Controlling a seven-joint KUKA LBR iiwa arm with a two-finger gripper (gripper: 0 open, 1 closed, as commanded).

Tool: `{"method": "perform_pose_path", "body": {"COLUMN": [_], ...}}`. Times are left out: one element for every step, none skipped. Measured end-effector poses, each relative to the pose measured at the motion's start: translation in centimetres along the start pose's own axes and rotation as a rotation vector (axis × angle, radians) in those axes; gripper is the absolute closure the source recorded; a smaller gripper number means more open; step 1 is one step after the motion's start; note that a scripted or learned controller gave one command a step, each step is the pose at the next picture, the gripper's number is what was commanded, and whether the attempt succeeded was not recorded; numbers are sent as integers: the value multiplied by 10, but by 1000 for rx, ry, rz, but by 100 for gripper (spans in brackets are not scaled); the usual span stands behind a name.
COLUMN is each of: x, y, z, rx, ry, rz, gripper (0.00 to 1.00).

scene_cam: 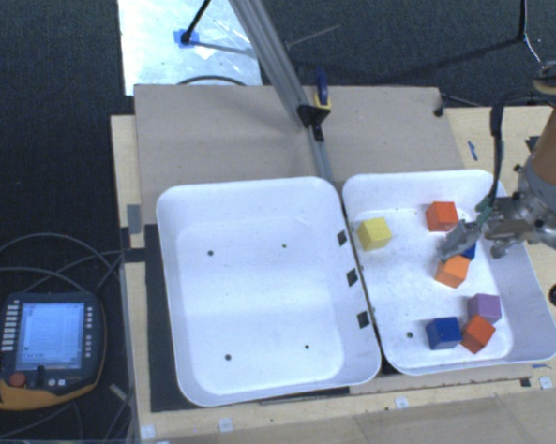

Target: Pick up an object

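Two white bins (258, 208) sit on a tan bench (375, 117). Near the grey hand (455, 241) are a yellow block (374, 233), orange blocks (441, 216), a purple block (484, 306) and a blue block (443, 332).

Blue block (468, 249) — mostly hidden under the tool (456, 243).

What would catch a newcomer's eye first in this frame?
The bright blocks scattered in the right bin: a yellow block alone near its left wall, orange, blue and purple ones further right. The gripper reaches in from the right, low among the orange blocks.
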State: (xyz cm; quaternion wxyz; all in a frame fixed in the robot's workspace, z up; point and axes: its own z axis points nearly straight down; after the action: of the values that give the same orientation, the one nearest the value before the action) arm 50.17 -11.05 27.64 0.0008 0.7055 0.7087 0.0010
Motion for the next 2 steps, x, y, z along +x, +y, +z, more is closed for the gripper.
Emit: {"method": "perform_pose_path", "body": {"x": [0, -5], "y": [0, -3], "z": [0, 43], "rx": [-1, 5], "ry": [0, 1], "rz": [1, 3], "gripper": [0, 0]}}
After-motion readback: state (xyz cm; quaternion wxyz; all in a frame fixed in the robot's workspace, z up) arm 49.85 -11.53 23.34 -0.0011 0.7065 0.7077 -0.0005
